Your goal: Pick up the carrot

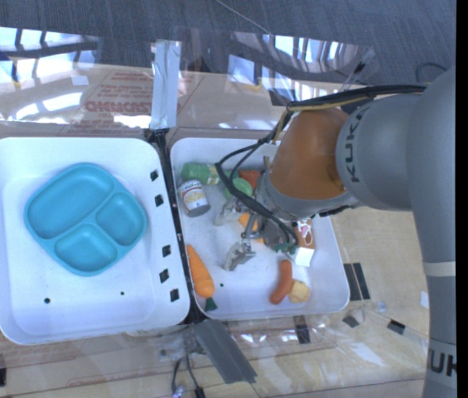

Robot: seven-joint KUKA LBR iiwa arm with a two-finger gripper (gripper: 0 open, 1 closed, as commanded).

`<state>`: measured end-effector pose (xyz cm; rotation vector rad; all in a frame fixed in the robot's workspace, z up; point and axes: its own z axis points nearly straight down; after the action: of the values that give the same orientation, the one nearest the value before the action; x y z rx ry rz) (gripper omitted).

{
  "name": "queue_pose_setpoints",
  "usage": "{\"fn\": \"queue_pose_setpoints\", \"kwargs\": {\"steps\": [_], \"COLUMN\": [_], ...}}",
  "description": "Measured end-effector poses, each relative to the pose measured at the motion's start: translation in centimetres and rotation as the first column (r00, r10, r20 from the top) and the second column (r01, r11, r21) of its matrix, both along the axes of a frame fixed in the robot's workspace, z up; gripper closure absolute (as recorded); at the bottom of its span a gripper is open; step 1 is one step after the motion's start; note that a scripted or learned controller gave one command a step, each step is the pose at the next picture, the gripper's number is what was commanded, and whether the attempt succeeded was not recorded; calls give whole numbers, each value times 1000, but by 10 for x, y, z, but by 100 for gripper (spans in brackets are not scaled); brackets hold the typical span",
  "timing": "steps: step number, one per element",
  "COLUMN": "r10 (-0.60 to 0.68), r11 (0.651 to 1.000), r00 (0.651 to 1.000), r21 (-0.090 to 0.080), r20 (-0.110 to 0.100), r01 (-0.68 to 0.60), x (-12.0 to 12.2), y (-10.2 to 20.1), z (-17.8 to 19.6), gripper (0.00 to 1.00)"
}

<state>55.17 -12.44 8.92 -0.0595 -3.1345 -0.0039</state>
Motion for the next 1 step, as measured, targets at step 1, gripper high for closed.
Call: {"fn": "queue_pose_setpoints", "kwargs": {"steps": [1], "r10": [9], "r11": [1000], "r00": [1000], "r21": [-2], "r20": [5], "r01": [-9], "x": [3], "y": [1], "z": [12], "gripper": [100]}}
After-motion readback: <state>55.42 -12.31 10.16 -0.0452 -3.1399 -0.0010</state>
